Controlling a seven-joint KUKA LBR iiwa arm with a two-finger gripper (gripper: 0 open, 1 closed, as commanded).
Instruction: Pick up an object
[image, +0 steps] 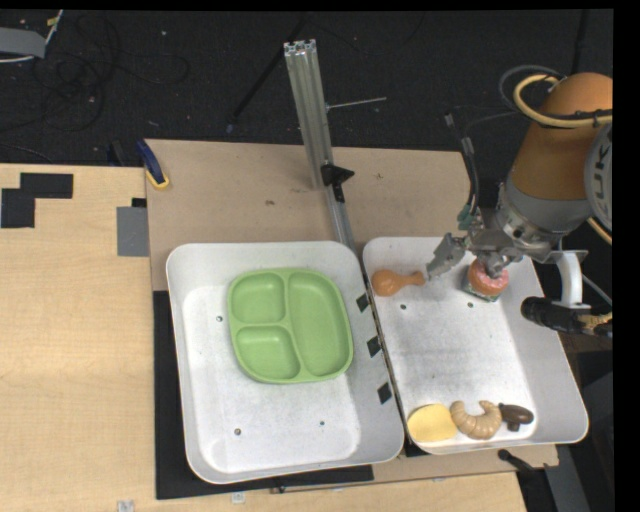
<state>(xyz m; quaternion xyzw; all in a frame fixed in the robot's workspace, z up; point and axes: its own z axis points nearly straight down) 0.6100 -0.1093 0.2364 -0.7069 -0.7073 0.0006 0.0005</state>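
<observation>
Plate: green divided plate (291, 326) lies flat in the left bin (200, 420), roughly central — set apart from the small items, so it looks like a spare target, not the one being worked.
Drumstick: orange drumstick-shaped toy (396, 282) sits at the upper left of the right bin (455, 350), near the divider, loose on the floor.
Corner cluster: a yellow piece (432, 424), a tan curled piece (476, 420) and a dark brown piece (516, 416) are bunched against the right bin's near wall, touching or nearly so — crowded, awkward to pinch singly.
Claw: claw (478, 262) hangs low over the right bin's far edge; I cannot tell whether it is spread or closed.
Donut: pink round item (488, 281), likely the pick target, lies directly under the claw at the far edge; whether it is gripped is unclear.
Stage: judged as descent or first contact, lift not yet done.
</observation>
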